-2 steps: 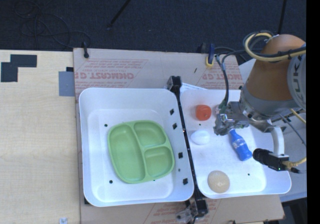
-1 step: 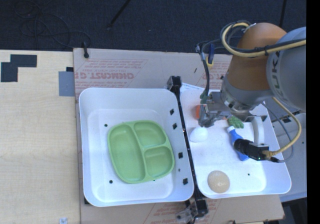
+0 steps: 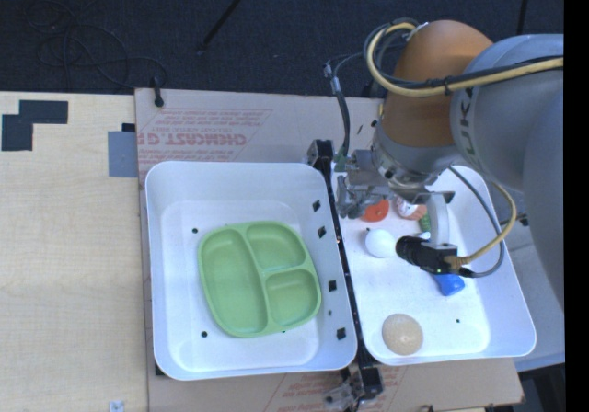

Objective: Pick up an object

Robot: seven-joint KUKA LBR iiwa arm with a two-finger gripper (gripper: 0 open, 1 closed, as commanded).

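Note:
My gripper (image 3: pixel 355 197) hangs over the upper left corner of the right bin (image 3: pixel 497 327), close to the wall between the two bins. Just to its right lies a small orange-red object (image 3: pixel 375 211), partly hidden by the wrist. A white egg-shaped object (image 3: pixel 378 243) rests just below it. Farther right, under the arm, a red and white item (image 3: pixel 410 210) peeks out. A blue block (image 3: pixel 450 285) lies mid-bin, and a tan round piece (image 3: pixel 402 333) sits near the front edge.
The left bin (image 3: pixel 175 189) holds a green divided plate (image 3: pixel 260 278). A black connector with a yellow cable (image 3: pixel 425 253) hangs from the arm over the right bin. Cardboard (image 3: pixel 230 125) lies beneath both bins.

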